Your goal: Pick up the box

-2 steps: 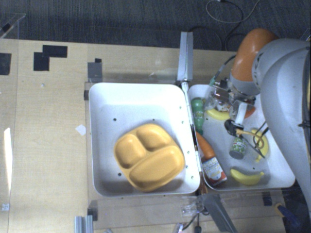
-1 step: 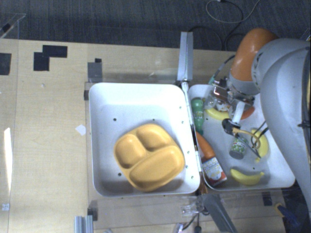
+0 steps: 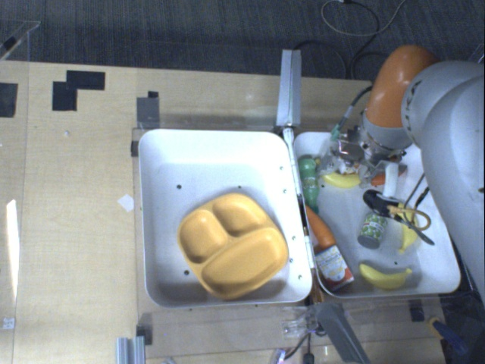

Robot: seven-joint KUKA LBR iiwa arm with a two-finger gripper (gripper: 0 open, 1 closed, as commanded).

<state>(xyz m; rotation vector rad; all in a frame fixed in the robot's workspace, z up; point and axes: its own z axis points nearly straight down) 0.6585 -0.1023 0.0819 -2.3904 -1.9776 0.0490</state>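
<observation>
While the grey metal gripper hangs low in the right-hand white bin, open or shut I can't tell, what looks like the small white-and-red box stands just beside it, arm-side.

The arm runs off the right edge and covers the right bin's far corner. The gripper is buried in clutter, its fingers unreadable. The bottle's label is too small to read. 1 banana lies partly under the wrist.

Even, bright overhead light; soft shadows inside the left bin; mild glare on the desk; slightly soft focus.
</observation>
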